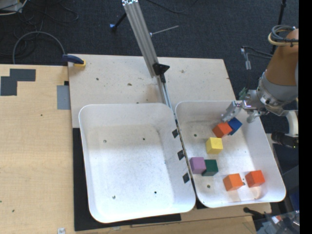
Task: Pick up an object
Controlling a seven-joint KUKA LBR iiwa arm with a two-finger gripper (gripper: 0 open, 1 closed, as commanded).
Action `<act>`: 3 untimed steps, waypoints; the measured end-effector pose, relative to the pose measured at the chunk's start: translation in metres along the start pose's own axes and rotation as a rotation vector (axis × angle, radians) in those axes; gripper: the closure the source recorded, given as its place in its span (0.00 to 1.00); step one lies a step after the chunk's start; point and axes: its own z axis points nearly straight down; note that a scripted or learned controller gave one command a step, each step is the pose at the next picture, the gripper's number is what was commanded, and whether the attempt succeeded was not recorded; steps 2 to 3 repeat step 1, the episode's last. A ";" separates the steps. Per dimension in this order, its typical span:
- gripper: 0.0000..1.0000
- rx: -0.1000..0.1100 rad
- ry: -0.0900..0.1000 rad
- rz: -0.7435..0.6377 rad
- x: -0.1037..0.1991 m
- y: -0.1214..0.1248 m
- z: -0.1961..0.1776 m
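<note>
The right bin holds several cubes. A blue cube and an orange-red cube touch each other near the bin's far right side. My gripper hovers just above the blue cube, open, with one finger to its left and the other to its right. Nothing is held between them. Further forward lie a yellow cube, a purple cube against a green cube, an orange cube and a red-orange cube.
The left bin sits beside the right one, separated by a ridge with black clips. A slanted aluminium post rises behind the bins. Bare bench lies behind them.
</note>
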 end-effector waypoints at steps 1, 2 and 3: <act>0.00 0.010 0.005 -0.004 0.103 0.004 0.012; 0.00 0.010 0.005 -0.004 0.103 0.004 0.012; 0.00 0.010 0.005 -0.004 0.103 0.004 0.012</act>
